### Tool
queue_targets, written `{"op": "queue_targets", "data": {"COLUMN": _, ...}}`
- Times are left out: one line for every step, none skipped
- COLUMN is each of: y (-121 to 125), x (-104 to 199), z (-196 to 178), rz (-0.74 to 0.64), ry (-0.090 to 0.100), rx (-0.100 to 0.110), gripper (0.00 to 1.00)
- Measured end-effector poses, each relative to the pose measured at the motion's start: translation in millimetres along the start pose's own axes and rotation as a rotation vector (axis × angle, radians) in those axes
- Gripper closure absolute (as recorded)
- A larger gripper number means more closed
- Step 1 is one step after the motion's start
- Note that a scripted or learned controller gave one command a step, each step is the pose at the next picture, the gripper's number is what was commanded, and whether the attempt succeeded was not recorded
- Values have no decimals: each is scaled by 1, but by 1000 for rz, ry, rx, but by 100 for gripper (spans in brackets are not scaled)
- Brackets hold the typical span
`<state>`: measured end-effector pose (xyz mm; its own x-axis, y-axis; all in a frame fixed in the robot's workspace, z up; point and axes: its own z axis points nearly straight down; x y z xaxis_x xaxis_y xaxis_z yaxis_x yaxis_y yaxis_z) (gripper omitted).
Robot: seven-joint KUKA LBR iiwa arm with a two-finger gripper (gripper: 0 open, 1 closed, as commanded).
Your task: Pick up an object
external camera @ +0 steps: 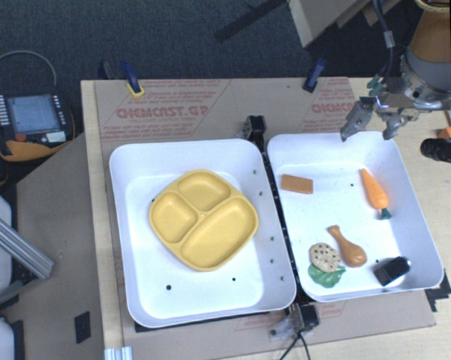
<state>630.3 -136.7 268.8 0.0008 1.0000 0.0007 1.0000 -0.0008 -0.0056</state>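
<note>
My gripper (373, 123) hangs over the far edge of the right bin (413, 204), its two fingers spread apart with nothing between them. Below it in that bin lie an orange carrot (373, 188), a tan rectangular block (296, 184), a brown drumstick (347, 247), a speckled cookie on a green leaf (324, 262) and a small black block (391, 270). The carrot is the nearest object to the gripper, a short way toward the front.
The left bin (130, 217) holds a yellow three-compartment plate (203, 218). A black clamp (254, 127) sits between the bins at the far side. A teach pendant (30, 120) lies off the bench at left.
</note>
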Motion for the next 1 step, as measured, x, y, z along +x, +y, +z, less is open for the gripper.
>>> {"op": "queue_targets", "data": {"y": 1, "x": 0, "z": -3, "rz": -1, "ry": -1, "rx": -5, "gripper": 0}}
